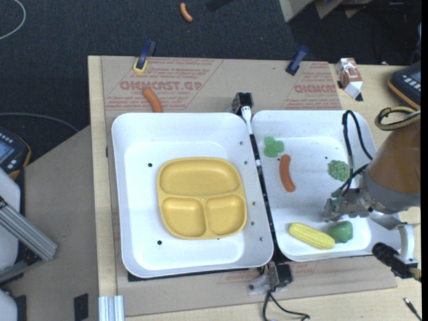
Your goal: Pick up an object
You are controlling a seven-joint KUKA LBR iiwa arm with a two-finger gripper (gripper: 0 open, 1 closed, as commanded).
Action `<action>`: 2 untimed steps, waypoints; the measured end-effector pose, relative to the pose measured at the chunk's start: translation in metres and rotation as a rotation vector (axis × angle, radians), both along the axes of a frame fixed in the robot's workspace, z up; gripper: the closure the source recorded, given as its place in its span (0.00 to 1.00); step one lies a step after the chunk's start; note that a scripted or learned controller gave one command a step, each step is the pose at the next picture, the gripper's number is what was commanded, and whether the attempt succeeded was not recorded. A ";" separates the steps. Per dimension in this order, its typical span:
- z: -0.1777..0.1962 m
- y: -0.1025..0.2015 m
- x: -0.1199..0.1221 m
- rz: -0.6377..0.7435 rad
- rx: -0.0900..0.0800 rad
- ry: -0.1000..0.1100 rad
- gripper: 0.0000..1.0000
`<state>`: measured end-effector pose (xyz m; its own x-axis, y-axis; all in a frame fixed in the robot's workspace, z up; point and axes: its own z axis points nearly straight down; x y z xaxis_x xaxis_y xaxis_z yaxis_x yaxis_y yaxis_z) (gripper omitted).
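Camera view: gripper (336,208) sits low in the right bin (304,129), at 12 o'clock of the green pepper (342,231), corn (311,235) at 8 o'clock. Grasp state cannot be determined. Risk: crowded items deflect the descent, causing a missed pick.

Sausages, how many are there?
3: one sausage in the right bin, one on the cardboard above the left bin, one on the floor.

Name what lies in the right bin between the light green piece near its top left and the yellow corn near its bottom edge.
In the camera view, an orange sausage lies between the light green piece and the corn, on the right bin floor.
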<state>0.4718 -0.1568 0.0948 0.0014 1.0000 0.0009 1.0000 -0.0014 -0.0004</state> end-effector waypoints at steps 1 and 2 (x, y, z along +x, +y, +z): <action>0.061 -0.007 0.004 0.002 -0.004 -0.006 1.00; 0.105 -0.010 0.008 0.002 -0.004 -0.006 1.00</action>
<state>0.4800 -0.1672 0.1994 -0.0010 1.0000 -0.0028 1.0000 0.0010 0.0052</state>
